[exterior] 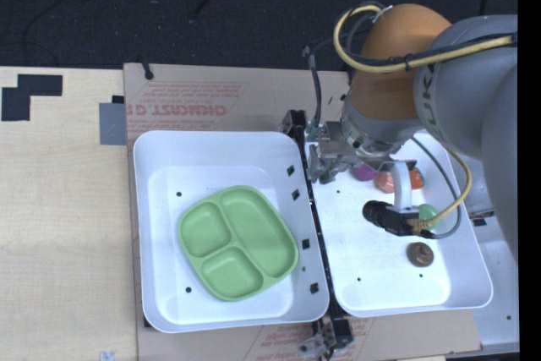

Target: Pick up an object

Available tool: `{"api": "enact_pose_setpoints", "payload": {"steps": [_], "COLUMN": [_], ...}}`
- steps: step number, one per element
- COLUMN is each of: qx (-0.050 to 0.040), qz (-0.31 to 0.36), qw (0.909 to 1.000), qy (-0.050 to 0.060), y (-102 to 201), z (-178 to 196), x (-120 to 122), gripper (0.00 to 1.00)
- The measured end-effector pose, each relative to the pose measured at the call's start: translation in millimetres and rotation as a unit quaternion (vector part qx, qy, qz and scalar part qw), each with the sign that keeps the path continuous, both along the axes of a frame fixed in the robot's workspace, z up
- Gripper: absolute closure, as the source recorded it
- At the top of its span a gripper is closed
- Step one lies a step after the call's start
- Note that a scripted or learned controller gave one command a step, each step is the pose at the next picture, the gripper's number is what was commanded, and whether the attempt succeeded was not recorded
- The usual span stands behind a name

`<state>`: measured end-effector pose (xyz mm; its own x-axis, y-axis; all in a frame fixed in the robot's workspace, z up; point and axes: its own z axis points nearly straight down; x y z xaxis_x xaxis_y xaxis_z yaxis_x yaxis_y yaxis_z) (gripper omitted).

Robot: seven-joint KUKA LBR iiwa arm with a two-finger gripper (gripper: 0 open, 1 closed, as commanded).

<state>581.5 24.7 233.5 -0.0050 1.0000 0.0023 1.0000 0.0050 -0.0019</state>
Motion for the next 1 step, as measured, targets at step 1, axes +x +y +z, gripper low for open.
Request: {"api": "enact_pose_setpoints", "payload": {"steps": [1], "qx": [-0.0003], "qz": [0.0], "qw": [1.0], "qy": [0.0], "y": [46.2], "z": [3.4], "x": [10.1], "gripper": [1.0]}}
